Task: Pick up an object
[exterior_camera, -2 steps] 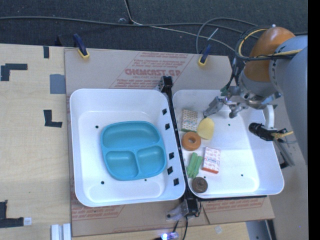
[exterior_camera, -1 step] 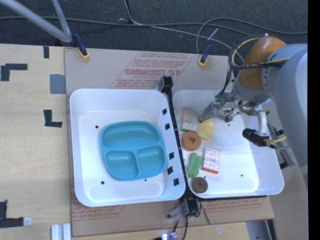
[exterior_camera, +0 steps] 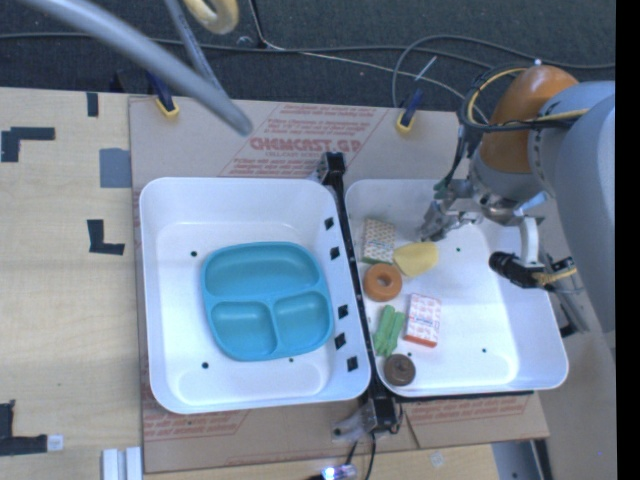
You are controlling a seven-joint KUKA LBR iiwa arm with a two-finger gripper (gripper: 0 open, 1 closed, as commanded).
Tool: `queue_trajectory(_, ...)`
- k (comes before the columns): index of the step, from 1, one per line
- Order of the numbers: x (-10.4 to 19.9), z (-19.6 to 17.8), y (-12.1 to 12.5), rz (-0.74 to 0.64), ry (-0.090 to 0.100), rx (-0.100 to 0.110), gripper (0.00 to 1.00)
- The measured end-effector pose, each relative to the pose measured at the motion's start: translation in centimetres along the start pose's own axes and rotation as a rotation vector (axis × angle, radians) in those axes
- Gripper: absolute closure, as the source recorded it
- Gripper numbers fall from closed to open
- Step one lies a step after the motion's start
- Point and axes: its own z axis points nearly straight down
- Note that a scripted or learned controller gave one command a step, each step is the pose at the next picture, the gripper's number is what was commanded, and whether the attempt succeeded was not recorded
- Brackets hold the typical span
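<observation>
Bench from above. Two shallow white plastic bins side by side at frame centre: left bin (exterior_camera: 165, 268), right bin (exterior_camera: 500, 348), a black divider strip between them.

Left bin: one light-blue three-compartment plastic tray (exterior_camera: 267, 299), lying flat, roughly mid-bin.

Right bin, objects bunched along its left side:
- pale patterned flat packet (exterior_camera: 378, 238), uppermost
- yellow banana-like piece (exterior_camera: 417, 259), just right of the packet
- orange-brown ring, doughnut shape (exterior_camera: 382, 282), below the packet, close to the yellow piece
- green pod-shaped item (exterior_camera: 388, 329), lower, near the divider
- small red-and-white carton (exterior_camera: 423, 320), just beside the green item
- dark brown round disc (exterior_camera: 400, 369), lowest, near the bin's bottom wall

Grey arm with orange band enters from upper right of the frame. Gripper (exterior_camera: 437, 223) sits low in the right bin's upper part, just above the yellow piece in the frame. Contact not clear. Whether it is open or closed: cannot tell.
</observation>
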Motion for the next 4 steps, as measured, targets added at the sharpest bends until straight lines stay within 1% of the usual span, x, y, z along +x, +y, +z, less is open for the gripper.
queue_trajectory(1,0.6,-6.0,0.7,0.002,0.003,-0.001,1.00)
queue_trajectory(3,1.1,-14.7,1.2,0.002,0.003,0.001,1.00)
queue_trajectory(4,5.2,-14.6,0.1,0.000,0.005,0.005,1.00)
